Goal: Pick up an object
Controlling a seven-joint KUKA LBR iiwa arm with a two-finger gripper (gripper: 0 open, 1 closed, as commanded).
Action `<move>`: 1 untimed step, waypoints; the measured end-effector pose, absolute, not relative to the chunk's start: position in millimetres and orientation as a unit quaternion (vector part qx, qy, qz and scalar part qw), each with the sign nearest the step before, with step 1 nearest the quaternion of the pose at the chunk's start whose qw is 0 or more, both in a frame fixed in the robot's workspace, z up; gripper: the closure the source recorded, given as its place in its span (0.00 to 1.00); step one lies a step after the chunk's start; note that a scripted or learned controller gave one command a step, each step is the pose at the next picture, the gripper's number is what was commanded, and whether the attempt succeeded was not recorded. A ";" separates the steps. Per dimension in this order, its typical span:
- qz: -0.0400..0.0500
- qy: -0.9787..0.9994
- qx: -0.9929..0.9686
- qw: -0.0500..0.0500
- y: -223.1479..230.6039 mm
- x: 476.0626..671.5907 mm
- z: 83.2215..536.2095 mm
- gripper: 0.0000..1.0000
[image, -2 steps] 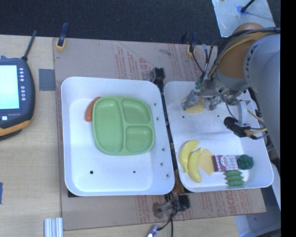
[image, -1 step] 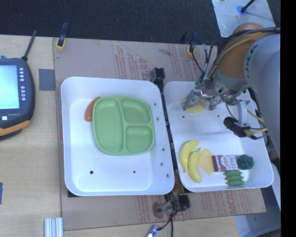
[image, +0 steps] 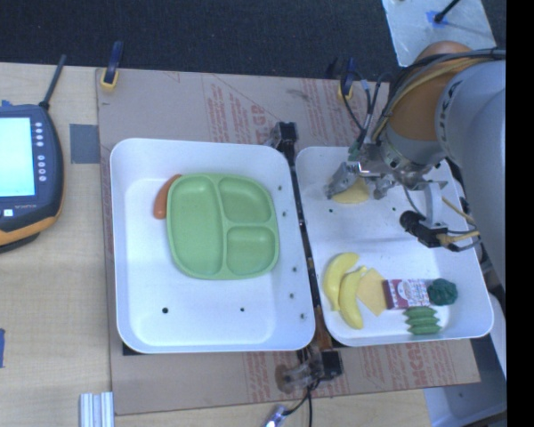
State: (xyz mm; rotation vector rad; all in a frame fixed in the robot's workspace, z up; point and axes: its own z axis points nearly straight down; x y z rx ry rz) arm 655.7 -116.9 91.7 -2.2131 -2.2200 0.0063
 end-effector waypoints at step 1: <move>0.002 -0.708 -0.706 0.003 -119.0 655.9 91.8 0.00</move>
